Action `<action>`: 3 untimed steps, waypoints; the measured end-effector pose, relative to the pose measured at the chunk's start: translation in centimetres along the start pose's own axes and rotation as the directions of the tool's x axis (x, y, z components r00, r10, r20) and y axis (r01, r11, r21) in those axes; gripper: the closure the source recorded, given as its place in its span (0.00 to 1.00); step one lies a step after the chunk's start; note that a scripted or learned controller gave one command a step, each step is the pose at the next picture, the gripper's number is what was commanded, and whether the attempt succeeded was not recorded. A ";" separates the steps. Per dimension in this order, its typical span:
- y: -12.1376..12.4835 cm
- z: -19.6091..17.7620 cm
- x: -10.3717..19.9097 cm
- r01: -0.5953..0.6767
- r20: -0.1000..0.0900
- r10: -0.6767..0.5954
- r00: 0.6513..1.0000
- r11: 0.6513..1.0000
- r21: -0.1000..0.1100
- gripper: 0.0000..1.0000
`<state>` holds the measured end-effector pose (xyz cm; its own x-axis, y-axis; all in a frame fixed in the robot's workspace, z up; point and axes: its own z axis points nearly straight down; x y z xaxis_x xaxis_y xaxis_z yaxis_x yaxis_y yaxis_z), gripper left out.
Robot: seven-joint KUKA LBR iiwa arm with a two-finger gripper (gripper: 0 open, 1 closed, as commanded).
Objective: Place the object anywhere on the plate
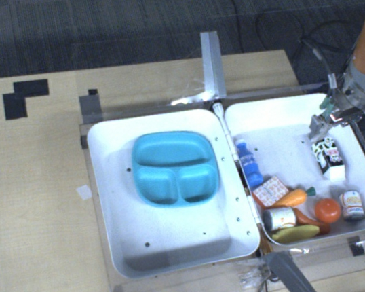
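Two white bins (pixel 113 208) were seen; the hand (pixel 324 119), its grip state indiscernible, was poised just above the cow-patterned carton (pixel 327 155), the blue plate (pixel 174 167) far left.

2 bins sit side by side on the bench (pixel 36 220), their inner walls touching at a metal post (pixel 213 68) that rises at 12 o'clock. The left bin (pixel 127 254) holds 1 plate (pixel 174 167) with 3 compartments, lying near its centre. In the right bin (pixel 267 118), a bottle (pixel 248 166) lies along the 9 o'clock wall. A carton (pixel 328 155) lies toward 3 o'clock, just below the gripper (pixel 326 119). Clustered at 6 o'clock: a flat box (pixel 270 192), a carrot (pixel 292 198) touching it, a jar (pixel 280 218), a banana (pixel 295 233) against the front wall, a tomato (pixel 327 210) and a can (pixel 351 204) at 5 o'clock.
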<state>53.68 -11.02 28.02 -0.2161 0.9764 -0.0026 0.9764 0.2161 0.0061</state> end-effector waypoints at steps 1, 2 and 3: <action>0.0 0.0 0.0 0.000 0.000 0.000 1.000 1.000 0.000 0.00; 0.2 -1.2 0.1 0.007 0.003 -0.007 1.000 1.000 -0.006 1.00; 5.5 -11.5 1.6 -0.065 0.000 0.065 0.998 0.998 -0.002 1.00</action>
<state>58.58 -8.21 39.53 -0.1525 0.9883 -0.0024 0.9883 0.1525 0.0078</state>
